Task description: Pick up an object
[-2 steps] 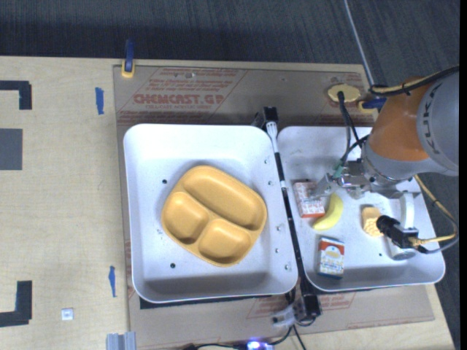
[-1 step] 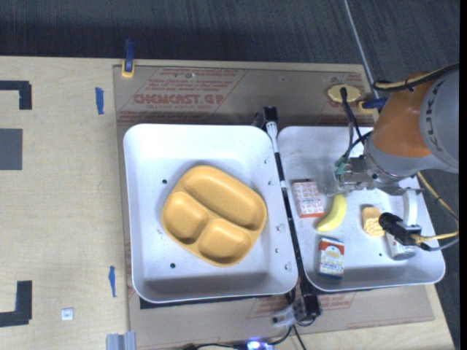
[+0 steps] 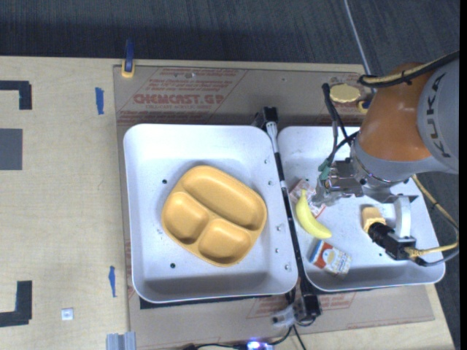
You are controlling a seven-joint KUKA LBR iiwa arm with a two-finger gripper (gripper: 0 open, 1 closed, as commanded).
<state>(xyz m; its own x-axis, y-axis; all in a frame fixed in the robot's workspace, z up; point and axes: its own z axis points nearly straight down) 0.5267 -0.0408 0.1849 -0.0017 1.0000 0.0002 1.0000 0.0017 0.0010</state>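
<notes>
- From my remote station, I see the grey KUKA arm [image 3: 408,133], orange band above the wrist, reaching in from the right over the right white bin [image 3: 430,272].
- The gripper [image 3: 327,188] hangs low over the left part of that bin, just above and to the right of the banana [image 3: 311,217]; I cannot tell from this slant how its claw stands, and nothing shows as held in it.
- The banana lies on the bin floor near the left wall, its curve running from upper left to lower right.
- Just below the banana sits a small carton [image 3: 330,258] with red and blue print, lying tilted near the front wall.
- A small red-and-white packet [image 3: 300,189] lies beside the banana's upper tip, partly hidden by the gripper's hardware.
- To the right, a small yellow object [image 3: 371,216] rests on the bin floor, beside a black fitting on a yellow cable.
- In the left white bin [image 3: 146,268], a yellow three-compartment tray [image 3: 213,214] lies roughly in the middle, turned at an angle.
- Both bins sit on a cardboard sheet [image 3: 182,93] on the wooden bench [image 3: 58,217].
</notes>
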